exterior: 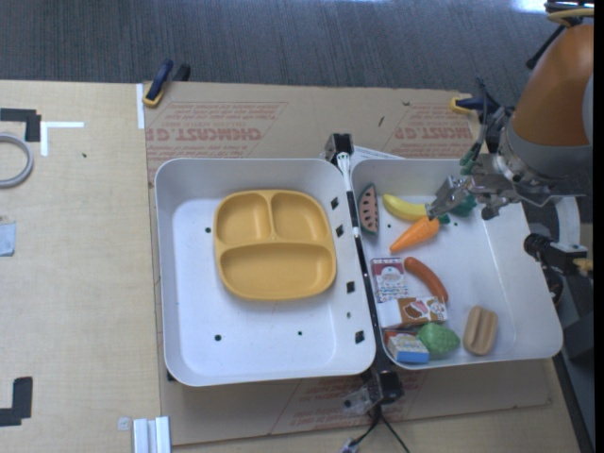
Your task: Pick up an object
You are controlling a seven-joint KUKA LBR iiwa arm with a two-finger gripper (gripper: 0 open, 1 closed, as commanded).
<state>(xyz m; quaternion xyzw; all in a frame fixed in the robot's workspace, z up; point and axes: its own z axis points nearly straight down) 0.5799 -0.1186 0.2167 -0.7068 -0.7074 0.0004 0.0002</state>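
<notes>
A: Which step is this?
B: The approach. The end effector (451, 199) hangs low in the right bin (514, 281), with the carrot (415, 233) just below-left, perhaps touching.
A: Gripping it?
B: Cannot tell. Next it likely needs centring over the carrot.

camera view: fixed overhead | slanted down | both bins (170, 281) framed | arm (566, 83) enters right
</notes>
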